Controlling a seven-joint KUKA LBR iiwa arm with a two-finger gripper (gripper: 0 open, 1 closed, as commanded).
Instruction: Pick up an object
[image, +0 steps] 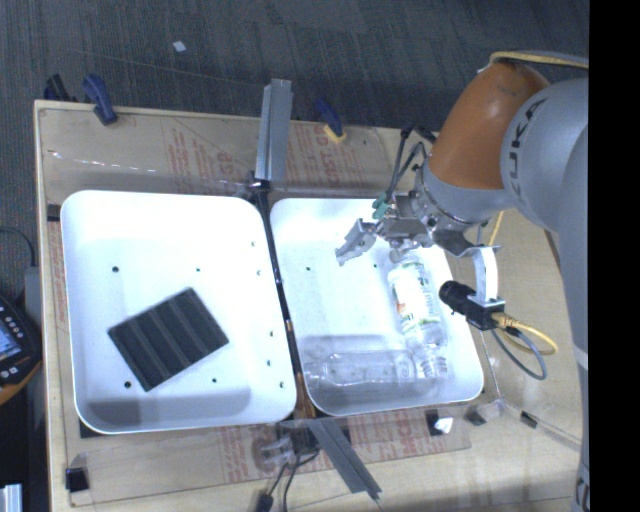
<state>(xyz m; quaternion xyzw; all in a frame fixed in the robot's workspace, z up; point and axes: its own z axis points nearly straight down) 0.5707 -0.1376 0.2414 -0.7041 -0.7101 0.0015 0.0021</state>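
Nearest the camera, a clear plastic bottle (372, 366) lies on its side along the near wall of the right bin (300, 300), long axis running left to right. Its right end appears to touch or sit just beside the neck of a second, labelled bottle (413, 305). That second bottle also lies flat, along the bin's right side; its long axis runs near to far, tilted slightly, cap end toward the near corner.

Left bin (90, 240): one dark ribbed slab (168, 337) lying flat, turned diagonally, well apart from the arm.

Farther back, the pincer (362, 240) sits over the far half of the right bin. It lies just far and left of the labelled bottle's far end. So the closest candidate lies toward the near right of the pincer, with its axis pointing roughly back at the wrist. A light, finger-like part juts left from the wrist; whether the fingers are spread or closed cannot be told from this slant. Nothing is seen between them.

Arm pose: the arm (540, 130) reaches in from the right, orange band uppermost, wrist bent down toward the bin. Cabling trails over the right edge of the counter (150, 140).

Judgement: no grasp yet; a grip across the labelled bottle's width looks the shortest move.
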